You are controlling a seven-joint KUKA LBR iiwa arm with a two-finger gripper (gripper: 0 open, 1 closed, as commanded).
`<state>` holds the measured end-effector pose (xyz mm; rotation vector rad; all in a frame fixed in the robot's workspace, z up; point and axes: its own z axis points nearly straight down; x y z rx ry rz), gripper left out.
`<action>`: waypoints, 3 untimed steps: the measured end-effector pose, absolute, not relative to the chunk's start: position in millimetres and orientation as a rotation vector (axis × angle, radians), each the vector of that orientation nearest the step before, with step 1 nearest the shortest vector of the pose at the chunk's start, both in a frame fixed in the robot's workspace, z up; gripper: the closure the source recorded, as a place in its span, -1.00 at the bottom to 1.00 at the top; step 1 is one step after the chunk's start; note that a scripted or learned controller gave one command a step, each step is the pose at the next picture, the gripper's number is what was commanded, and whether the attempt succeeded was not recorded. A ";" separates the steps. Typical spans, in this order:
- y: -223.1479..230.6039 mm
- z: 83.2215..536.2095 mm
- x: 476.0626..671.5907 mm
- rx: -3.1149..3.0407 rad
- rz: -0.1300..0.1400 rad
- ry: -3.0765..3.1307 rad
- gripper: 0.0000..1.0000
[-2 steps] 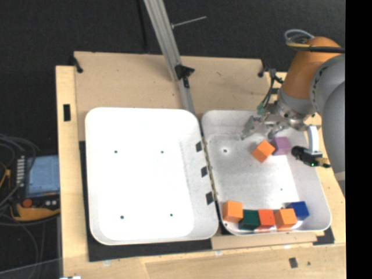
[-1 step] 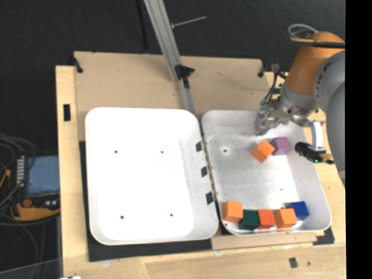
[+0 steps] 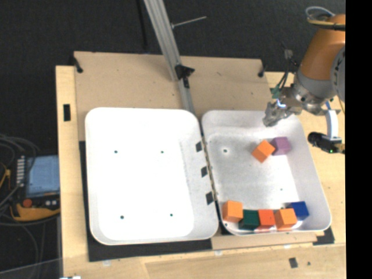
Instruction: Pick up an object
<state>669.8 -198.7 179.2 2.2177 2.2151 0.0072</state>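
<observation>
Blocks [image 3: 266,217] along right bin's [image 3: 314,173] near wall, tool [image 3: 272,116] above far edge

A robotics lab: plywood bench [image 3: 145,80], two white bins [image 3: 99,173], loose cables [image 3: 14,156], dark carpet.

A wooden bench [image 3: 145,83] of pale board stands on a dark floor [image 3: 70,16]. On it lie two shallow white bins side by side: the left bin [image 3: 99,173] and the right bin [image 3: 232,173], their inner rims touching, with small dark clips [image 3: 204,171] along the seam. A slanted grey metal rail [image 3: 165,39] runs from the top edge down to the bench, ending near the bins' shared corner. Left of the bench, on the floor, sits a blue box [image 3: 43,174] beside tangled cables [image 3: 11,214] and an orange-and-black handheld device [image 3: 35,208].
</observation>
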 end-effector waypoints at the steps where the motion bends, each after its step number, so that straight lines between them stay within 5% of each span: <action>1: -200.0 210.0 671.0 2.217 0.005 2.219 1.00; 3: -95.6 231.9 647.4 2.214 0.003 2.230 1.00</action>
